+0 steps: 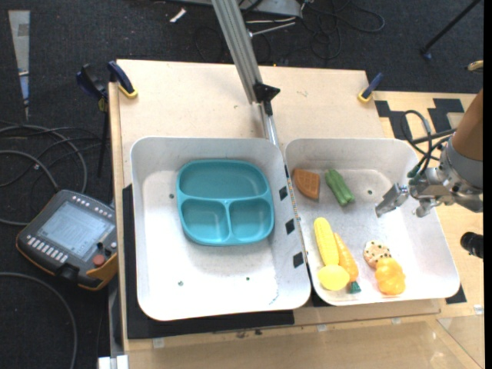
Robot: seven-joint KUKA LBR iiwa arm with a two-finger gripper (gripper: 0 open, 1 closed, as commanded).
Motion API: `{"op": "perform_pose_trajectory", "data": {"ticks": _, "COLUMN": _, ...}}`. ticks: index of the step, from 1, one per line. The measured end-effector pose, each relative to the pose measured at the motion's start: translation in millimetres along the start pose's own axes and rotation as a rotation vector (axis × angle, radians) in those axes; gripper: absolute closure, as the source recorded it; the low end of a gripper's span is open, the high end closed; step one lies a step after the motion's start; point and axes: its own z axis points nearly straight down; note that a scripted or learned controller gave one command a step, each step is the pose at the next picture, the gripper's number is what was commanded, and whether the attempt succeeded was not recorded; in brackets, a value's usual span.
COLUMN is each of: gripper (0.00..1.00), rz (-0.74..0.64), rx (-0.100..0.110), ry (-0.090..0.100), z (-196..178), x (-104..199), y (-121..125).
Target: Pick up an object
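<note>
In the right bin (430,241) lie a brown bread slice (307,183), a green cucumber (338,187), a yellow corn cob (325,240), a carrot (348,262), a yellow lemon (334,277), a speckled round piece (376,252) and an orange fruit (390,277). My gripper (405,201) hangs over the right bin's upper right part, to the right of the cucumber and above the speckled piece. It is open, with nothing between its fingers.
The left bin (154,252) holds a teal divided plate (226,202). A metal pole (238,37) slants down to the ridge between the bins. Yellow clamps (123,83) grip the board's far corners. A pendant (65,237) lies left of the bench.
</note>
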Motion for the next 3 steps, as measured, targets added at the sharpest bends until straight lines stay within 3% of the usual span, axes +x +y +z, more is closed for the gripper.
{"op": "perform_pose_trajectory", "data": {"ticks": 1, "gripper": 0.0, "rz": 0.001, "rx": 0.0, "ry": 0.0, "z": 0, "x": 0, "y": 0}}
{"op": "perform_pose_trajectory", "data": {"ticks": 3, "gripper": 0.0, "rz": 0.003, "rx": 0.005, "ry": 0.001, "z": 106, "x": -9, "y": -4}}
